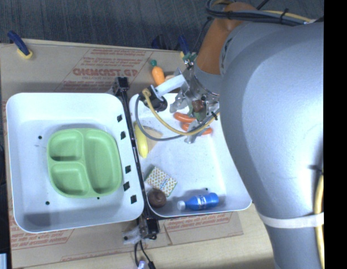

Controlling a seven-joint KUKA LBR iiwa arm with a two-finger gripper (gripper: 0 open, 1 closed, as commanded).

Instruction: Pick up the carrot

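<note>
The carrot (157, 75), a short orange piece with a green top, lies at the far rim of the right bin (232, 192), near the divider between the bins. My gripper (196, 115) hangs low over the far part of that bin, to the right of the carrot and somewhat nearer the camera. Just under it lie two orange-red sticks (183, 117). Cables loop from the wrist down into the bin. The arm's large grey body hides the bin's right side.
The right bin also holds a yellow banana-like piece (141, 142), a patterned packet (161, 181), a brown round thing (157, 196) and a blue bottle (200, 201). A green divided plate (84, 161) lies in the left bin (22, 128).
</note>
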